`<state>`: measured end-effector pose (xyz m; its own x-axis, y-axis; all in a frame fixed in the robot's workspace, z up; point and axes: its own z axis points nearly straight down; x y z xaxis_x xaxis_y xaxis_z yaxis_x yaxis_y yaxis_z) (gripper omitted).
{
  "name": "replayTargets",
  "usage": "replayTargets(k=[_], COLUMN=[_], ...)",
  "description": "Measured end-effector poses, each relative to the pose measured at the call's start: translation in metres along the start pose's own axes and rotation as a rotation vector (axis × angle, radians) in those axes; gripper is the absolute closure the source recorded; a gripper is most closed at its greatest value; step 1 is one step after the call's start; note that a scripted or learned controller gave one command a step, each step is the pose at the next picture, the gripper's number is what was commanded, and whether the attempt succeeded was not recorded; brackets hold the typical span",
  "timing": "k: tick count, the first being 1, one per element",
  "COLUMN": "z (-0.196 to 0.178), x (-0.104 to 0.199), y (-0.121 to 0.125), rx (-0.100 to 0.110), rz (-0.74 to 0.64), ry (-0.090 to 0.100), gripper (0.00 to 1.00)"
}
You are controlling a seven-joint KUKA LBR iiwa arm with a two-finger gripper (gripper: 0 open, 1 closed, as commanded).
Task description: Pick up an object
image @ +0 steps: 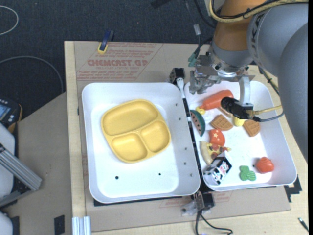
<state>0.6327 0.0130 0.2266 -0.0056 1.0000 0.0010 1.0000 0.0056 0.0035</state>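
Note:
My gripper hangs over the far left corner of the right bin, under the orange wrist band. An orange carrot toy lies just to its near right, beside the gripper and not visibly held. A watermelon slice lies along the bin's left wall. Two brown waffle pieces and a red strawberry-like toy are mid-bin. At the near edge lie a black-and-white toy, a green piece and a red pepper.
The left bin holds a yellow divided plate. A black part with a yellow cable hangs from the arm over the right bin's far half. A blue-and-yellow clip lies on the cardboard behind the bins.

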Motion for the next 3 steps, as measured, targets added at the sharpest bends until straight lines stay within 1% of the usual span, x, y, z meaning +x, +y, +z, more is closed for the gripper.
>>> replayTargets(k=[1,2,3], z=[0.011,-0.009,0.013], x=[0.014,0.018,0.016], y=[0.038,0.037,0.031], rx=[-0.001,-0.002,0.008], rz=[0.003,0.004,0.006], ry=[-0.002,-0.002,-0.001], gripper=[1.0,1.0,1.0])
